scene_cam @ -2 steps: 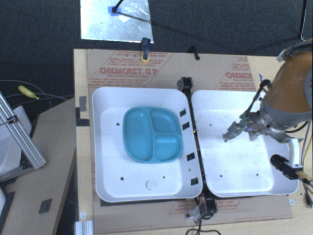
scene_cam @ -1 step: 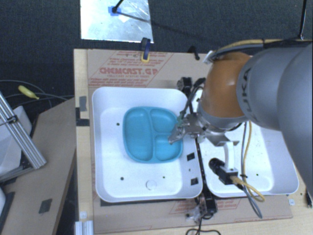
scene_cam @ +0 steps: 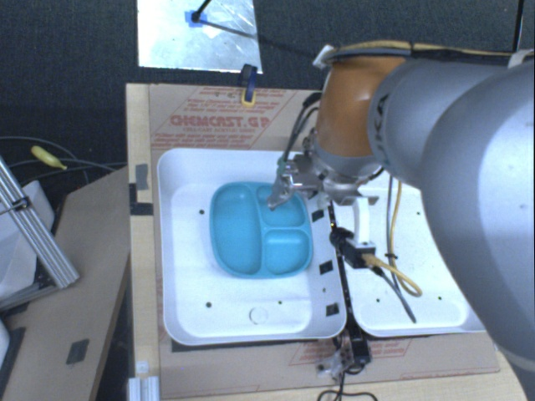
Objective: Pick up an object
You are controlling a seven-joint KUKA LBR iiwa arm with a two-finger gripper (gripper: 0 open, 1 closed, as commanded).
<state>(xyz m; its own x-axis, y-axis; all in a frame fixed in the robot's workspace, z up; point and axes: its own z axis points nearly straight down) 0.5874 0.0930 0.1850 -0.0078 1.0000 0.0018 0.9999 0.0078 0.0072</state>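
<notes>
Blue plate (scene_cam: 251,245), with three compartments, lies flat in the white bin (scene_cam: 188,307) directly under the hand (scene_cam: 278,194), which is at the plate's rim on the arm's side. Whether the hand is apart or together cannot be told from this angle. A second bin (scene_cam: 435,299) lies just beyond the hand, under the arm. Risk: the low, smooth rim offers little purchase, so a one-edge grip may slip off or let the plate tip and drop.

Dark speckled floor (scene_cam: 67,73) on all sides. Brown cardboard sheet (scene_cam: 209,119) with red lettering at centre. Shiny silver sheet (scene_cam: 199,19) at top, catching light. At left: tan board (scene_cam: 92,307), slanted aluminium rail (scene_cam: 33,232), thin cable with a yellow tip (scene_cam: 46,157).
</notes>
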